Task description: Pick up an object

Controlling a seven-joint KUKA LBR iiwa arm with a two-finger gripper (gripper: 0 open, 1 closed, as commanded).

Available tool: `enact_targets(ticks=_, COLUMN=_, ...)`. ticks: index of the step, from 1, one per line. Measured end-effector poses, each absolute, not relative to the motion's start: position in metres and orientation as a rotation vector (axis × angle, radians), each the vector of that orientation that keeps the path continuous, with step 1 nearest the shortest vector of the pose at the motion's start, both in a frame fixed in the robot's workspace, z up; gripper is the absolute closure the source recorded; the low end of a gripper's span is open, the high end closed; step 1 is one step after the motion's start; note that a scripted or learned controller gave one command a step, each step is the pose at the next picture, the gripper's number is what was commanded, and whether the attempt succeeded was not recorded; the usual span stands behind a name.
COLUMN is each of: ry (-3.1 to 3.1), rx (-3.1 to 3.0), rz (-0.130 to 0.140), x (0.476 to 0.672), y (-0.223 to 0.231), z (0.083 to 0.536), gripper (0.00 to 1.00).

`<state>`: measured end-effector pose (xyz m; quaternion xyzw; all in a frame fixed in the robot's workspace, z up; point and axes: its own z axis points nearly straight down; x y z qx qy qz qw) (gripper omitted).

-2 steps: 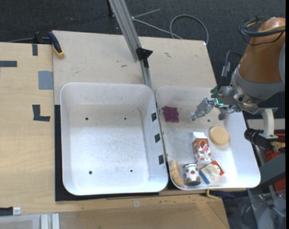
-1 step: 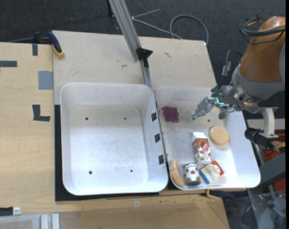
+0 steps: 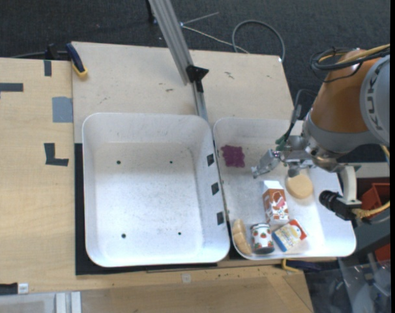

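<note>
Several small things lie in the right bin (image 3: 328, 243), each fit for picking. Left of the carton (image 3: 276, 204) is a purple piece (image 3: 233, 155), surely soft and light. The carton itself is stiff and light; I would take it by its flat sides. Below it, the can (image 3: 263, 237) looks slippery. The gripper (image 3: 285, 162) hangs just above the carton; how far it opens I cannot tell.

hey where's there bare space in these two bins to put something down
The left bin offers the widest bare floor, wall to wall. In the right bin, a free patch lies along the far wall, behind the purple object. The near right corner is crowded: carton, can, round tan piece and yellow packet, with the gripper above.
</note>
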<state>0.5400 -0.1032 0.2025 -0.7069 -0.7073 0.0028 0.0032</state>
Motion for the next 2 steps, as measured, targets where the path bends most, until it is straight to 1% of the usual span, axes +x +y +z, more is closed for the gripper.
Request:
enact_targets(ticks=1, ry=-2.217, rx=-2.216, rz=0.008, x=0.53, y=-0.096, z=0.148, gripper=0.0)
enact_targets(ticks=2, ry=-2.234, rx=-2.232, rz=-0.013, x=0.536, y=-0.097, z=0.117, gripper=0.0)
